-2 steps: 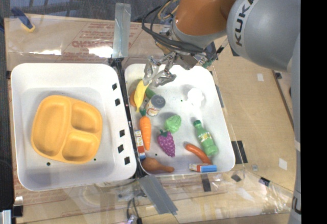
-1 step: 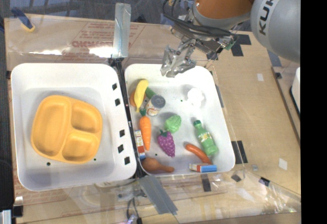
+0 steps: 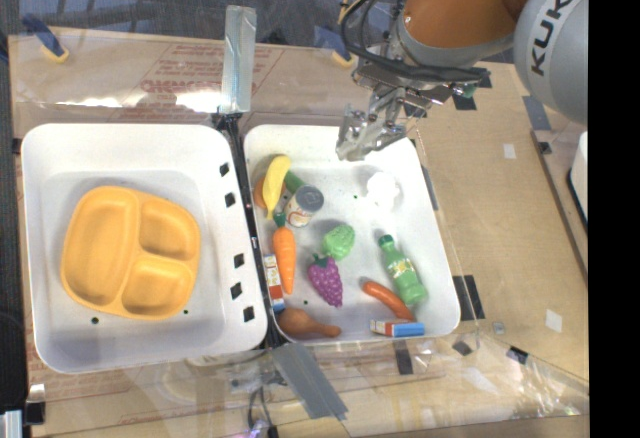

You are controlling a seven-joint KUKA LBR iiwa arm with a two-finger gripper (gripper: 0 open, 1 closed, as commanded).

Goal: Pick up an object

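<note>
Toys crowd the right bin, while my gripper hangs over that bin's far rim, with nothing caught between its metal fingers; from this angle they look parted, with bare white bin showing beneath them. Nearest to me lies a banana against the left wall, and beside it a small can with a grey lid. A pale white piece sits near the back right of the floor, hard to make out against the plastic. Further forward an orange carrot lies lengthwise next to purple grapes, and a green leafy vegetable sits just above the grapes. A green bottle lies tilted toward the right wall, an orange-red sausage touching its lower end. Along the front edge rest a brown drumstick and a small flat box. The left bin carries a yellow divided tray, well apart from me
</note>
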